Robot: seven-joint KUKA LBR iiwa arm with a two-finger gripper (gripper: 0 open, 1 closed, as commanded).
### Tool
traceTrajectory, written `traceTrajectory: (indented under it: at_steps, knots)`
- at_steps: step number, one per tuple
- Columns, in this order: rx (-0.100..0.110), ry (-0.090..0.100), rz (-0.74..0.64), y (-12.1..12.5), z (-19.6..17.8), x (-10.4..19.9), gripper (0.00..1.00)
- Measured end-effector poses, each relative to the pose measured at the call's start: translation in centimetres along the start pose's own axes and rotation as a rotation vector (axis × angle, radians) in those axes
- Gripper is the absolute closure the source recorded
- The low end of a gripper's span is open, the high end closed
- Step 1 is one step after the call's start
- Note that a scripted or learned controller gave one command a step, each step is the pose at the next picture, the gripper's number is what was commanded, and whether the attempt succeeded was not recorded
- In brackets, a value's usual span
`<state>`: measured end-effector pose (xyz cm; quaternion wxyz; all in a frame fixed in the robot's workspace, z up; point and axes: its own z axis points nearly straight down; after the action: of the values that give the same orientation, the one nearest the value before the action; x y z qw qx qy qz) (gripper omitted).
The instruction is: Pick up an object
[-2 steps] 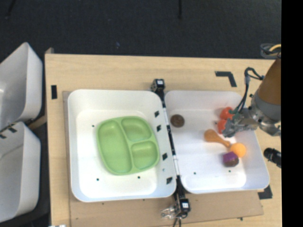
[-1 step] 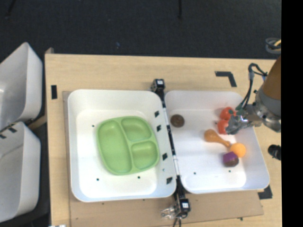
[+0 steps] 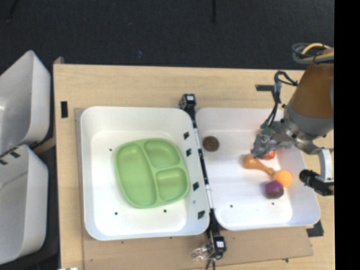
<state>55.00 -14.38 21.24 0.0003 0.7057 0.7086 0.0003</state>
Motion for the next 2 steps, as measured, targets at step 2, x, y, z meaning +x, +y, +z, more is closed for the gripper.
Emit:
traceTrajectory:
  at_steps: [2]
  knots:
    - [0.001, 0.001, 0.0, -1.0, -2.4, 9.9, 1.0]
